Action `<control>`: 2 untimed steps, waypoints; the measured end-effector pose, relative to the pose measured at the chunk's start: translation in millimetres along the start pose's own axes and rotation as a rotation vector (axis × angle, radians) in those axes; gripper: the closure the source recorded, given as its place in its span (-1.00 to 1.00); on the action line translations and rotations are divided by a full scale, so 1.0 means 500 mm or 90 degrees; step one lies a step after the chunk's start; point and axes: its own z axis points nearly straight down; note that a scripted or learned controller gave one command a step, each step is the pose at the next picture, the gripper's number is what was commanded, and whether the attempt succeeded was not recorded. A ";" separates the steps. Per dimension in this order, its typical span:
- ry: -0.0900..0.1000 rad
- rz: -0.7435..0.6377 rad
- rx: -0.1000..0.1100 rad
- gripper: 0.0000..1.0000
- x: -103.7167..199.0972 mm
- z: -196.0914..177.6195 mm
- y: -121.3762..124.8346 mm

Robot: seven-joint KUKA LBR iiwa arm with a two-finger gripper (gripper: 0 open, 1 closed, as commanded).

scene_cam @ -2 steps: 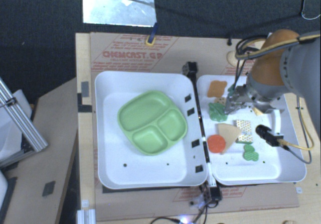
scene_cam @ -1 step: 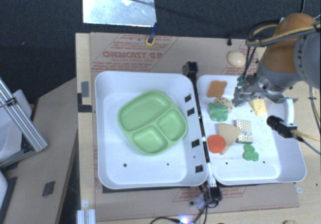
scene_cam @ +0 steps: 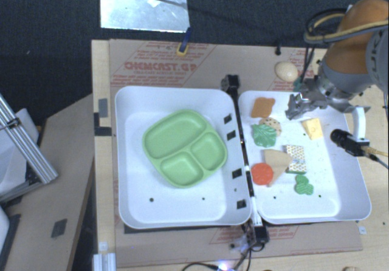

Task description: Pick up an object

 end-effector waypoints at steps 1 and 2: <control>0.000 0.000 0.002 1.00 0.000 -0.031 0.002; 0.002 -0.003 0.004 1.00 0.097 -0.052 -0.036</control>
